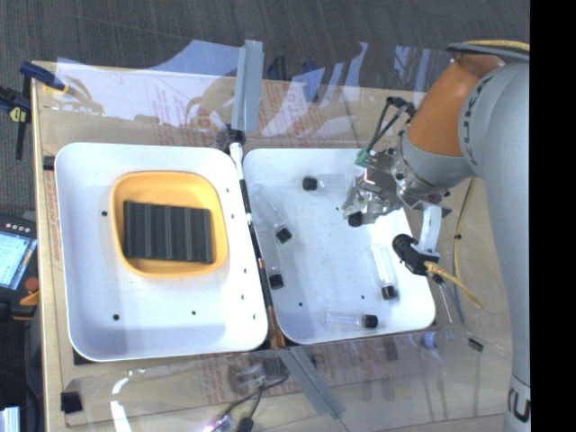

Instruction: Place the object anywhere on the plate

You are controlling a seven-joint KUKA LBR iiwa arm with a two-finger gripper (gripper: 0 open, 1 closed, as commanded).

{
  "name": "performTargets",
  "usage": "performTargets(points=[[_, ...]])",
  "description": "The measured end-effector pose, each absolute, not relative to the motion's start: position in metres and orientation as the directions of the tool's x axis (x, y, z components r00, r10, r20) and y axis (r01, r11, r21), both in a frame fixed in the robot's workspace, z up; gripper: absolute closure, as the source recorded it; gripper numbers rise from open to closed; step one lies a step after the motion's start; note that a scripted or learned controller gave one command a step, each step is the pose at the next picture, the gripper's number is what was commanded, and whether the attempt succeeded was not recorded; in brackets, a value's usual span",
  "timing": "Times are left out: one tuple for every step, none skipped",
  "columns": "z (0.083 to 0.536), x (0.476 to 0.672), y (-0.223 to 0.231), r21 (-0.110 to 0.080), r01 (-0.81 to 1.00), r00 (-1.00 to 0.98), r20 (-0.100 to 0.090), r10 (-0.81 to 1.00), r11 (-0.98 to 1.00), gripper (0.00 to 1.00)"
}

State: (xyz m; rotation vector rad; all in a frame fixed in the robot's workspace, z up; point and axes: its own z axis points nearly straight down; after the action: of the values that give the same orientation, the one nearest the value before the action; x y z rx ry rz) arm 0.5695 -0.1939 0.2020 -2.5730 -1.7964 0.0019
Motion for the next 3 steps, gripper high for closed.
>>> performTargets(points=[[0.263, 0.582, -0.121, -0.005, 0.963, 0.269, 0.0, 0.963, -0.269, 1.0], [0.214, 0.591, -0.085, -0.006, 1.0, 0.023, 0.001, 1.0, -0.023, 1.0], [0.214, 0.58, -0.007, -0.007, 0.981, -0.192, 0.001, 0.981, 0.192, 1.0]])
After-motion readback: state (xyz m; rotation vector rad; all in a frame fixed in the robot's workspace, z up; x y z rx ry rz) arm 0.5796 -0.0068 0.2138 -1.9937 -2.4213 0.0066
